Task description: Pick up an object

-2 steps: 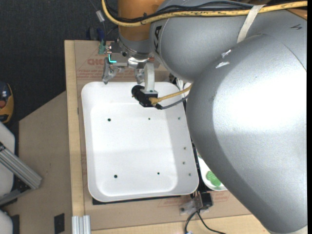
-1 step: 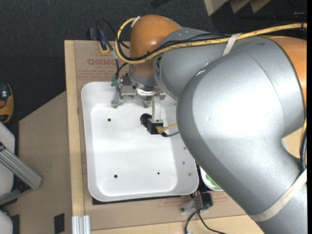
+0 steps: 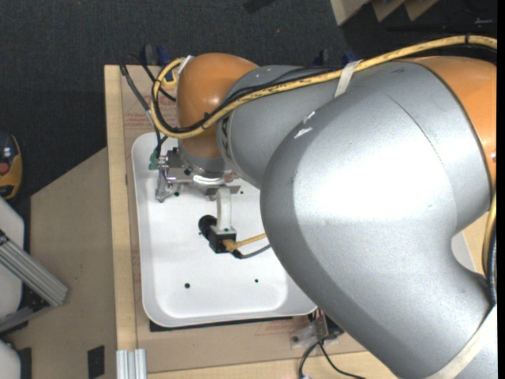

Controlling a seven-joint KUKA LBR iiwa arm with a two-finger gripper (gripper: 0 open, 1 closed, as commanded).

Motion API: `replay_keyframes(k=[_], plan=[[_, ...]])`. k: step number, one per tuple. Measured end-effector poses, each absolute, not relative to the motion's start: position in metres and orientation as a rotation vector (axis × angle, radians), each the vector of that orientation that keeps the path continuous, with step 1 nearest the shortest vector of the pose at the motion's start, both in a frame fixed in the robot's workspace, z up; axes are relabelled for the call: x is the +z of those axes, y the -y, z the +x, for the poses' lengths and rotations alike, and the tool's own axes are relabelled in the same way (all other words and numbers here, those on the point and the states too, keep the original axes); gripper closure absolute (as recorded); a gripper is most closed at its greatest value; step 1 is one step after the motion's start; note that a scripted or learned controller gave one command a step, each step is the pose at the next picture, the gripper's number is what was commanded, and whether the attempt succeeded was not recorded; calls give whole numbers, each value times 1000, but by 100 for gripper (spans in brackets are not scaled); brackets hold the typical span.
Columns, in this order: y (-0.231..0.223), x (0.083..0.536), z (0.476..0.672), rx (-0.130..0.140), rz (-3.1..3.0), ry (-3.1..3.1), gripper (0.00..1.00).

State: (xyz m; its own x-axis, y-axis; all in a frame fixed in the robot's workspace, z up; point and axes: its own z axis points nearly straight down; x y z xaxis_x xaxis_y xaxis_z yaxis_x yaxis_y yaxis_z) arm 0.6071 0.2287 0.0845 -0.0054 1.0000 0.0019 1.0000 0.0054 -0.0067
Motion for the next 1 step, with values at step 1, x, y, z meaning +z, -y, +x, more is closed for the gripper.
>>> replay_keyframes(k=[1], plan=[[-225, 85, 536, 8, -2218, 2218, 0]])
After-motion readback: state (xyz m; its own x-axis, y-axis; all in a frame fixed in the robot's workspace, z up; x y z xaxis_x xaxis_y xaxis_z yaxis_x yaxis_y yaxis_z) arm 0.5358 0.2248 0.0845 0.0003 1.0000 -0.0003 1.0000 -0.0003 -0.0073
